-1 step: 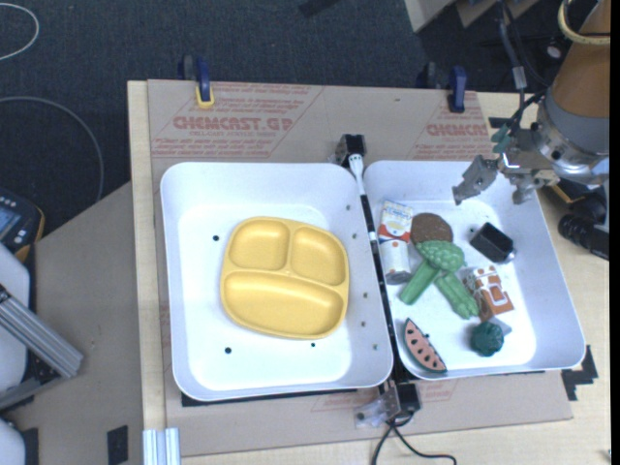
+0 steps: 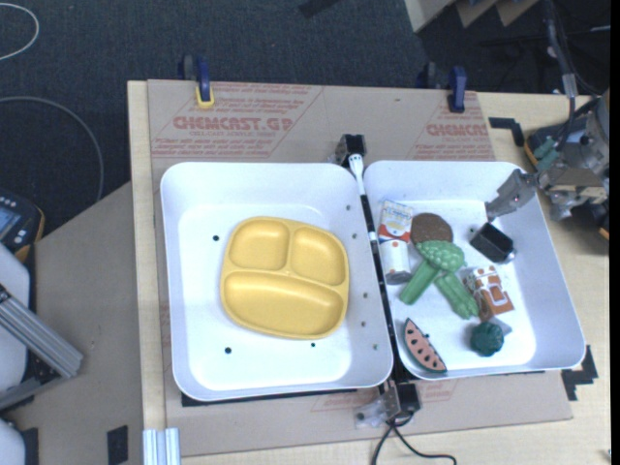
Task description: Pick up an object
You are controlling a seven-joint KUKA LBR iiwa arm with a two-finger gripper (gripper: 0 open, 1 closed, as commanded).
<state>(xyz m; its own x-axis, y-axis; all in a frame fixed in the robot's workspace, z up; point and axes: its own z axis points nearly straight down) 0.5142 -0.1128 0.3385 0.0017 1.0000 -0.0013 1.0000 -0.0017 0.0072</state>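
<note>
The right bin (image 2: 542, 289) holds several toy foods. Among them are a white carton (image 2: 394, 232), a brown round piece (image 2: 431, 228), a green cactus-like toy (image 2: 441, 271), a watermelon slice (image 2: 422, 347), a dark green broccoli (image 2: 487, 338) and an orange-and-white packet (image 2: 489, 292). My gripper (image 2: 504, 201) reaches in from the right over the bin's upper right part, above and to the right of the pile. A small black block (image 2: 492, 242) lies just below it; I cannot tell whether it belongs to the gripper. Nothing is seen held.
The left bin (image 2: 184, 289) carries a yellow divided plate (image 2: 286, 277). A black divider clip (image 2: 352, 149) sits between the bins at the back. Blue clamps (image 2: 201, 76) (image 2: 456, 90) hold the board's far edge. The arm's wrist (image 2: 576, 163) hangs over the right bin's rim.
</note>
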